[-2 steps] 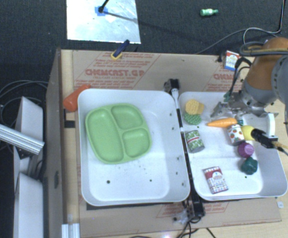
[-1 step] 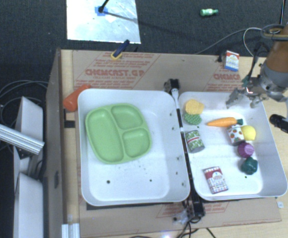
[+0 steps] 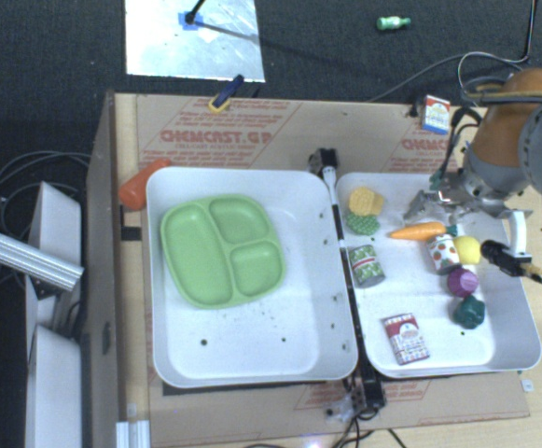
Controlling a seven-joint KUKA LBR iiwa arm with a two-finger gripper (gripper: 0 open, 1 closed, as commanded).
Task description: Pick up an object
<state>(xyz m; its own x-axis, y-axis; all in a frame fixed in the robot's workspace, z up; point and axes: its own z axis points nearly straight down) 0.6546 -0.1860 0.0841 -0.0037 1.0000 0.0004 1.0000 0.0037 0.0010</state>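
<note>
Orange carrot (image 3: 418,232) lies just below the gripper (image 3: 436,203); whether it's apart or together, I cannot tell.

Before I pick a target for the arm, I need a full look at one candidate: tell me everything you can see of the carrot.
The carrot is a small orange toy, plastic by its look, tapered to a point at the camera view's left. It lies flat, nearly level across the view, in the upper middle of the right bin. Its thick end sits beside a small white item and close under the gripper; whether they touch, I cannot tell.
</note>
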